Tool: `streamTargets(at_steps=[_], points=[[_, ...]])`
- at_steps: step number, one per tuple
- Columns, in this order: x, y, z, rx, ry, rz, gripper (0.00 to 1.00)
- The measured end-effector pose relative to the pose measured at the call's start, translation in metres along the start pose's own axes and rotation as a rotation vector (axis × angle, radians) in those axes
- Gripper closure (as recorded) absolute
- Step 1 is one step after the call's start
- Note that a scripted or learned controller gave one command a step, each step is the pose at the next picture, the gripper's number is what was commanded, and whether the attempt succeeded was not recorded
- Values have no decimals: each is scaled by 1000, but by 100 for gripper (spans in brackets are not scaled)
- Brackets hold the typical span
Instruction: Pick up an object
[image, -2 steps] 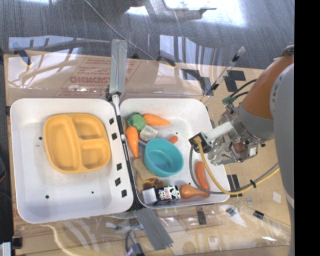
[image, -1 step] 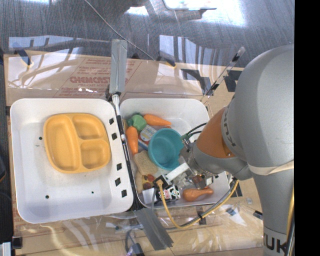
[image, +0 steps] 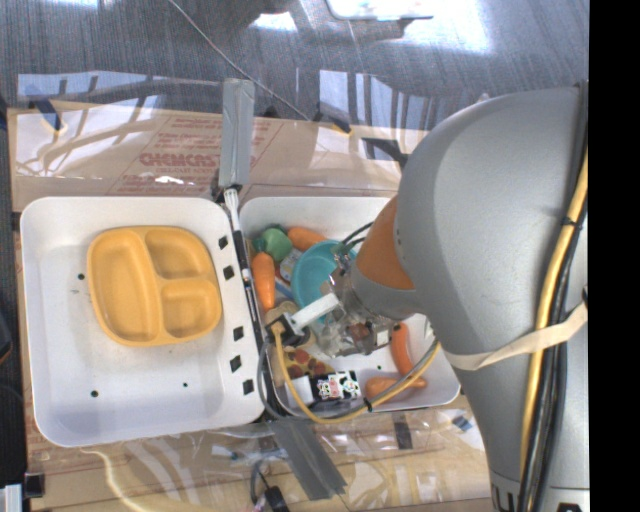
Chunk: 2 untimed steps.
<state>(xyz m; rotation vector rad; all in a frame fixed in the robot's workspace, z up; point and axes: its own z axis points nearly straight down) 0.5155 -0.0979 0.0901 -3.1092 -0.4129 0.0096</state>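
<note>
The robot's hand (image: 335, 318) is low in the right shallow white plastic bin (image: 300, 212), among the clutter, below the arm's orange band (image: 378, 255); the big grey arm (image: 500, 260) covers much of that bin's right part. Whether the hand is clenched, released or grasping anything cannot be told, because cables and a white tag-like piece (image: 312, 310) hide it.

Just beside the hand, up and to the left, lies a teal plastic bowl (image: 318, 272), partly covered by the wrist. Left of the bowl a long orange plastic carrot (image: 264, 280) lies along the bin's left wall, and above it sit a small green plastic piece (image: 274, 243) and a second orange carrot-like toy (image: 306, 238), close together near the bin's far wall. Right of the hand another orange carrot-shaped toy (image: 401, 346) stands out from under the arm, and one more orange piece (image: 385, 385) lies near the front wall. Near the front, a small white block with black cow-like markings (image: 338, 385) lies beside a yellow cable (image: 300, 400) looping through the bin.

The left shallow white plastic bin (image: 60, 400) adjoins it, and in it lies a yellow plastic tray with three compartments (image: 152, 284), well apart from the hand. Both bins rest on the desk (image: 150, 150), covered with brown cardboard and clear film.
</note>
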Motion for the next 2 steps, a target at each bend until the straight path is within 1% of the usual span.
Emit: streamTargets(at_steps=[1, 2], points=[[-15, 58, -114, -6, 9, 30, 100], [-26, 37, -79, 0, -1, 6, 100]])
